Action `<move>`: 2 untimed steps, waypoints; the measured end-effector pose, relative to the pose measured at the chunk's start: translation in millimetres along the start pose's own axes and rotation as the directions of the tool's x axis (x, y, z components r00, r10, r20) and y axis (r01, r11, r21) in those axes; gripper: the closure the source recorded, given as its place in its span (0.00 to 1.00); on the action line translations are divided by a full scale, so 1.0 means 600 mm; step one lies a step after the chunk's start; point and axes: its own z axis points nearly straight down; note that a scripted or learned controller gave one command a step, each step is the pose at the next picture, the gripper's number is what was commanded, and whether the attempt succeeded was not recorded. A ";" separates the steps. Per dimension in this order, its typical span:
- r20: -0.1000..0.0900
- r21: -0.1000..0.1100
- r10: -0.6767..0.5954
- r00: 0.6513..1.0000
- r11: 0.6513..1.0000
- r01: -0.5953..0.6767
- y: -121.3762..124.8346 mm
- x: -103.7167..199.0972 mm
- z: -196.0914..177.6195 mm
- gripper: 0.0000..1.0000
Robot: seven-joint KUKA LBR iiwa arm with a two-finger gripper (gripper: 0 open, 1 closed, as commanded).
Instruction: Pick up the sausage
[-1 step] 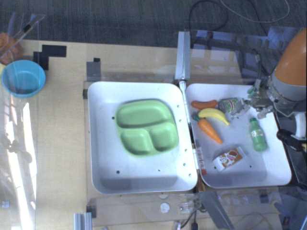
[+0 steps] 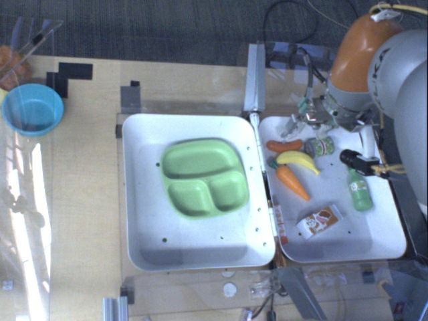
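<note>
The sausage point(image 2: 284, 145), reddish-brown and short, lies near the back left of the right bin point(image 2: 384, 243), just behind a yellow banana point(image 2: 299, 160). My gripper point(image 2: 306, 123) hangs a little behind and to the right of the sausage. It points down at the bin's back edge and stands open, with nothing between its fingers. Its left finger point(image 2: 293, 126) ends close above the sausage's far end.
An orange carrot point(image 2: 293, 181), a small can point(image 2: 322, 146), a green bottle point(image 2: 360, 191) and a small carton point(image 2: 318, 221) also lie in the right bin. The left bin point(image 2: 144, 239) holds a green divided tray point(image 2: 204, 177). A blue bowl point(image 2: 32, 108) stands far left.
</note>
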 end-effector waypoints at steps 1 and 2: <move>0.000 -0.002 -0.254 0.967 0.967 0.254 -0.070 0.128 -0.056 0.00; -0.001 -0.001 -0.456 0.890 0.890 0.456 -0.180 0.198 -0.054 0.00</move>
